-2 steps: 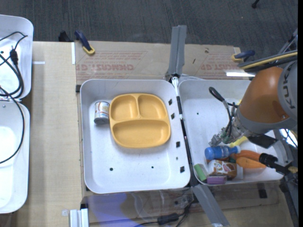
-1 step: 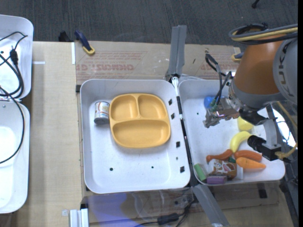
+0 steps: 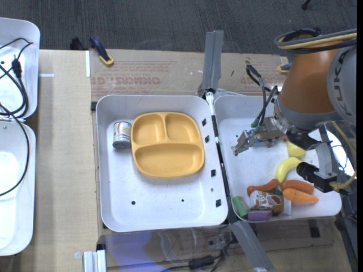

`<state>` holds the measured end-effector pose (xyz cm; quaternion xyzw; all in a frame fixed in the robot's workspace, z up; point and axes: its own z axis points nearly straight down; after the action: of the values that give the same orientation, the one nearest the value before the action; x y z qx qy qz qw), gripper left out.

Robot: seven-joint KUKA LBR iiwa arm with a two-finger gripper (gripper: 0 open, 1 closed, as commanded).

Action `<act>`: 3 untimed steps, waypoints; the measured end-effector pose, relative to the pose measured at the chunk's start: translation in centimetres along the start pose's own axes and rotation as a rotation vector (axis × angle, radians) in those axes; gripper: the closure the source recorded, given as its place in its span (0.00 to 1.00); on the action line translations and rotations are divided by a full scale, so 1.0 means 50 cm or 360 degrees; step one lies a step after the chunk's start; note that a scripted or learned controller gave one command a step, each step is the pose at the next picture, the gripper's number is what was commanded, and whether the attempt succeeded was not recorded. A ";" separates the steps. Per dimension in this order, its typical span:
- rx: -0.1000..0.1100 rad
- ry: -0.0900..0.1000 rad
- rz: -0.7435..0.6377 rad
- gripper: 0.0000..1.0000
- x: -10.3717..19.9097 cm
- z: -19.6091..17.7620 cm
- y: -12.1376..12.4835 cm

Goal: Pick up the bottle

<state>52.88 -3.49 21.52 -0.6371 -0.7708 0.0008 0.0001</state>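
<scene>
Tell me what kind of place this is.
Most likely a robotics lab's pick-and-place bench, not a kitchen: a grey and orange arm reaches over two white bins holding toy food such as a banana and a yellow divided plate, with loose cables nearby.

A yellow divided plate (image 3: 168, 143) and a small can (image 3: 121, 135) lie in the left bin (image 3: 159, 214), while the gripper (image 3: 243, 145) hangs over the right bin (image 3: 227, 115).

The two shallow white plastic bins (image 3: 113, 208) look smooth and faintly glossy. A yellow three-compartment plastic plate (image 3: 168, 143) has a soft matt sheen, and beside it a small metal can (image 3: 121, 135) shines (its paper label duller). The bench's brown cardboard sheet (image 3: 153, 78) looks flat and rough.
</scene>
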 end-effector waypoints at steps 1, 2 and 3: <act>0.0003 0.0000 0.0179 0.00 -0.193 0.164 0.045; 0.0001 -0.0001 0.0242 0.00 -0.223 0.249 0.083; 0.0003 -0.0003 0.0238 1.00 -0.223 0.231 0.083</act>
<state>59.05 -13.69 9.99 -0.6928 -0.7211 0.0020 -0.0001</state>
